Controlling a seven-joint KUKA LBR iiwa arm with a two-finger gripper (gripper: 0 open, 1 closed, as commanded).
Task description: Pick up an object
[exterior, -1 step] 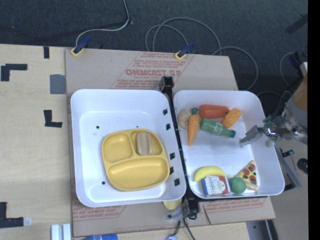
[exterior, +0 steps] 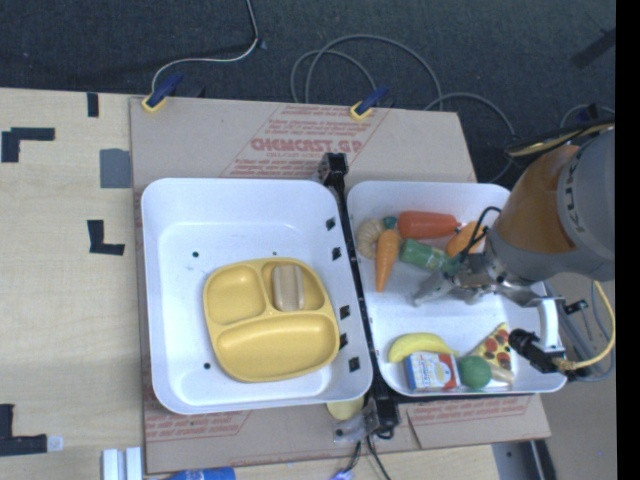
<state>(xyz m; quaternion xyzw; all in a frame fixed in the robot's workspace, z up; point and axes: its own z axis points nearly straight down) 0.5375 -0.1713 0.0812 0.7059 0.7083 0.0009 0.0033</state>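
While the arm leans in over the right edge of the right bin, this is how things stand:

Surroundings: cables [exterior: 345, 63] loop on the dark floor beyond the desk's far edge, and two clamps, one [exterior: 158, 95] at the left and one [exterior: 368, 101] toward the middle, pin the cardboard sheet [exterior: 300, 138] under both bins.

Left bin [exterior: 165, 218]: a yellow divided tray [exterior: 268, 320] lies in its middle, with a small tan piece [exterior: 289, 287] in the tray's upper right compartment.

Right bin [exterior: 395, 190]: a carrot [exterior: 386, 259], a red-orange pepper [exterior: 427, 224] and a green bottle-like toy [exterior: 421, 255] crowd the far half; a banana [exterior: 420, 345], a small carton [exterior: 431, 372], a green ball [exterior: 475, 371] and a pizza slice [exterior: 496, 348] line the near edge.

Pincer [exterior: 437, 290]: its grey fingers are down near the bin's middle, pointing left; I cannot tell how far apart they stand, nor see anything between them.

Nearest objects: the green bottle-like toy lies just beyond the pincer toward the far edge, the carrot is left of it, the banana is toward the near edge.

In the way: an orange toy [exterior: 466, 236] sits close against the wrist, partly hidden.
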